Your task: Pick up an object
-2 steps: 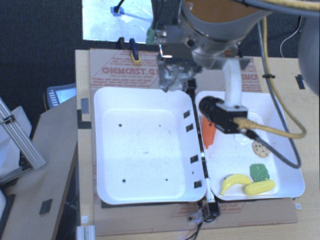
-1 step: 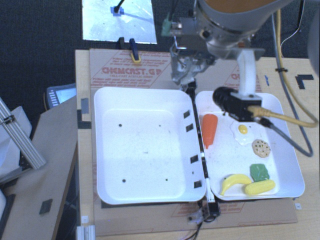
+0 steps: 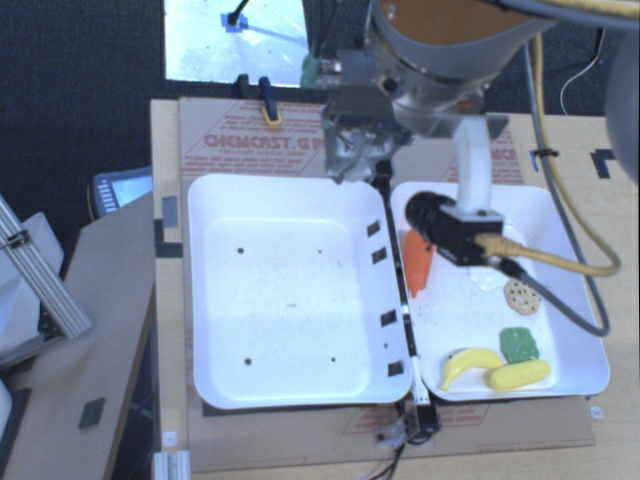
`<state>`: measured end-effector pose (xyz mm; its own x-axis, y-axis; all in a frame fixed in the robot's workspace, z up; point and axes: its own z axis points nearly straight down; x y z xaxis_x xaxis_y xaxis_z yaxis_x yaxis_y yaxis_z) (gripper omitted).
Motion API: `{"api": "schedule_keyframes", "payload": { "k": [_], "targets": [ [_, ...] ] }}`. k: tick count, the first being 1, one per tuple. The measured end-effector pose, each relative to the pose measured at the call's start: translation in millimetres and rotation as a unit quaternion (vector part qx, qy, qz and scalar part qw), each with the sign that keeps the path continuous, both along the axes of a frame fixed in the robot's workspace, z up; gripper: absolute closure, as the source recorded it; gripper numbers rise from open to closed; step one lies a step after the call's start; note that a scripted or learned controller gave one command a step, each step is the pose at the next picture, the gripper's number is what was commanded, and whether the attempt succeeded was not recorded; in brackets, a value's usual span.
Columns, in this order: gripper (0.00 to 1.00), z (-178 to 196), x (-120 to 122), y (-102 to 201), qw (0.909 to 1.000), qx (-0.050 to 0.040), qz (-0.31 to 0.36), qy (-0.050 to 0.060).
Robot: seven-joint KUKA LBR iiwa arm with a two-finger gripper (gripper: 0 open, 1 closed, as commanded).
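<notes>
Hanging over the back edge of the two bins at top centre, the gripper (image 3: 352, 153) looks between attempts, its jaws' state hard to tell, and next must drop right toward one carrot (image 3: 417, 260), one cookie (image 3: 521, 296), one green piece (image 3: 519, 343), two bananas (image 3: 469, 363).

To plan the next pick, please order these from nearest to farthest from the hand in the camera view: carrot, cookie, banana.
1. Carrot, right bin's left side, nearest the hand.
2. Cookie, mid-right.
3. Banana, front edge, farthest.
</notes>
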<state>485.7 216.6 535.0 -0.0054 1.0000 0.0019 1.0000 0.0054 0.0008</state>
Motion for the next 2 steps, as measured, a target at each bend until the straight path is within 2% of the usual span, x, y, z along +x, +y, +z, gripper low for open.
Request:
{"api": "schedule_keyframes", "payload": {
  "k": [1, 2],
  "targets": [
    [1.0, -0.3, 15.2, 18.1, 1.0, -0.0004, 0.0, 0.0],
    [1.0, 11.6, 15.2, 17.7, 1.0, 0.0003, 0.001, -0.002]
  ]
}}
